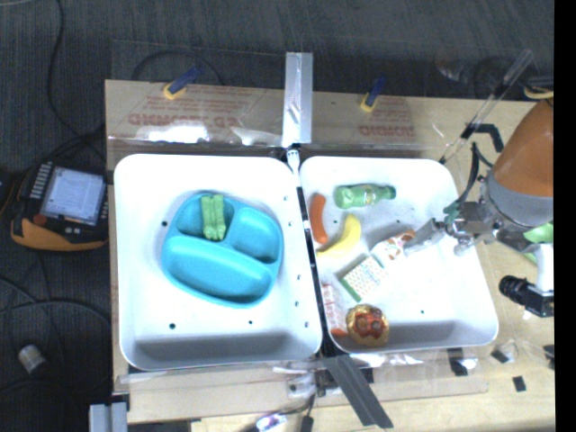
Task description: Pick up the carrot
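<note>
I read the scene from the near edge of the bench (517, 349) outward.

1. Near wall, right bin (450, 313): a round red-and-gold wrapped item (366, 324) sits in the near left corner, touching or almost touching the wall.
2. Just beyond it, a small green-and-white carton (362, 277) lies flat, and beside that a white packet with red print (393, 247).
3. Left bin (135, 268): a blue divided plate (225, 259) holds a green vegetable (213, 216) in its far compartment. I judge this bin to be the sorted side, so nothing there concerns the present task.
4. Mid right bin: the claw (423, 238) hangs low over the bin floor, just beside the white packet. I cannot tell how far its fingers stand apart, and I see nothing held in it. The arm (531, 165) enters from the right, which explains the slanted approach.
5. Target: the carrot (318, 219) lies lengthwise against the left wall of the right bin, with a yellow banana (343, 238) touching or close alongside it.
6. Far side: a green bottle (364, 194) lies on its side near the far wall.

Assessment: the carrot is not yet picked. The claw stands well apart from it, with the packet and banana between. The wall limits finger clearance on one side, so I expect a grasp across the carrot's free end to be the safer option.
</note>
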Motion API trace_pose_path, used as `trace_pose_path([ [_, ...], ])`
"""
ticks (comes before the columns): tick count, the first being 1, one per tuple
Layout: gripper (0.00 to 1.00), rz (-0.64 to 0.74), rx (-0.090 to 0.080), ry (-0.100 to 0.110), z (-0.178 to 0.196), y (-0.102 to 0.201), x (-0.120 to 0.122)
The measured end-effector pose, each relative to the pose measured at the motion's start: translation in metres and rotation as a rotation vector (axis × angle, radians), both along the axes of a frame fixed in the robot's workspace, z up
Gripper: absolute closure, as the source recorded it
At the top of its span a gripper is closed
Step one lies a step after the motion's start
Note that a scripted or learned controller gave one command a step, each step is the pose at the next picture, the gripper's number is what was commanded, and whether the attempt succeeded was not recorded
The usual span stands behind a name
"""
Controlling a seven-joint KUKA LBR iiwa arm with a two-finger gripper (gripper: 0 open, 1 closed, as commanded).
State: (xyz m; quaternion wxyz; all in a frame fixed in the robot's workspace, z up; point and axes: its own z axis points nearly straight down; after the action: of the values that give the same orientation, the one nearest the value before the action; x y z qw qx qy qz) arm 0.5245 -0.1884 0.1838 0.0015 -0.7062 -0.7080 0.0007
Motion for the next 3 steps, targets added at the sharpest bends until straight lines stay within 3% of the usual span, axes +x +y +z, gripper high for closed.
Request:
trace_pose_path([
  [1,0.0,-0.025,-0.002,0.0,-0.001,0.05,0.056],
  [2,0.0,-0.014,-0.006,-0.014,-0.094,0.082,0.077],
  [3,0.0,-0.3,-0.007,-0.001,0.038,0.063,0.135],
])
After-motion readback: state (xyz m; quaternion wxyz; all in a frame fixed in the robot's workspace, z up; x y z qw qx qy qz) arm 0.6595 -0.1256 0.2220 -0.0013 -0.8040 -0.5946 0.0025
